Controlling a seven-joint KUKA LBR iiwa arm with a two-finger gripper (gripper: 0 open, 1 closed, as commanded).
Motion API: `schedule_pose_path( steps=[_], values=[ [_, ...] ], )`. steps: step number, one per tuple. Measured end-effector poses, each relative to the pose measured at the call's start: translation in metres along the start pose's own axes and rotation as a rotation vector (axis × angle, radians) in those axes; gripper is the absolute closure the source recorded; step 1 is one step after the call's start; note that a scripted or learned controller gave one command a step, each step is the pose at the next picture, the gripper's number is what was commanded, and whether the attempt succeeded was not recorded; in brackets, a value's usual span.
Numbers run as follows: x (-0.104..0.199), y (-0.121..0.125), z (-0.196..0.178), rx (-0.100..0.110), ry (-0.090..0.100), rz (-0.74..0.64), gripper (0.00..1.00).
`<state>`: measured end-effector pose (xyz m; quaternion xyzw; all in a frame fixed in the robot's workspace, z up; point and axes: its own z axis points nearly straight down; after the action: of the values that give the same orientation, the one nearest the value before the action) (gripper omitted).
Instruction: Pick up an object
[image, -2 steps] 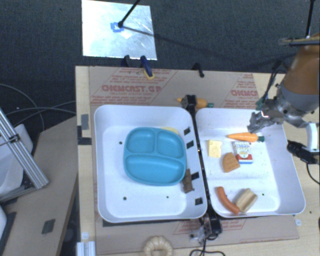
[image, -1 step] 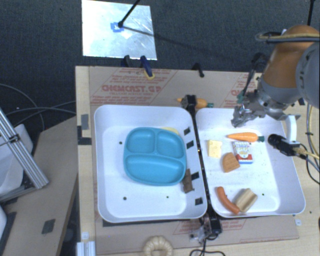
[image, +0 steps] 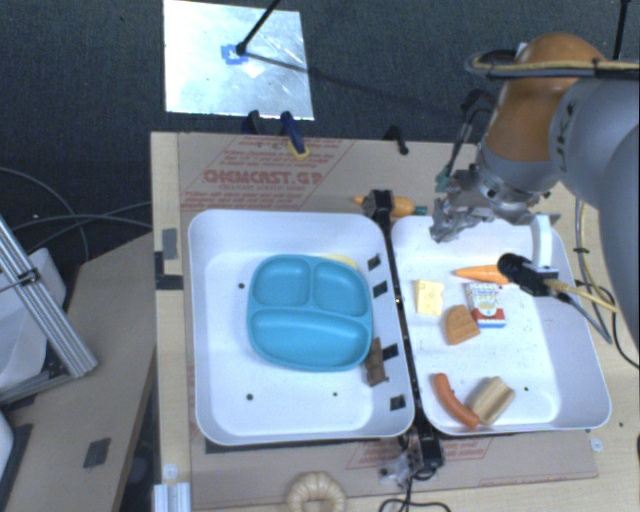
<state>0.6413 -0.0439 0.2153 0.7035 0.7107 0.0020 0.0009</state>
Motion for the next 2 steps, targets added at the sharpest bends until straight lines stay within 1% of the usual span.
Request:
schedule_pose_path(
  steps=[1,2],
  values=[
    [0.0131,0.0195,-0.0193,-0.001,-0.001,0.003,1.0],
    [0.0103,0.0202,-0.0176,0.001,-0.002,0.005,1.0]
  ],
)
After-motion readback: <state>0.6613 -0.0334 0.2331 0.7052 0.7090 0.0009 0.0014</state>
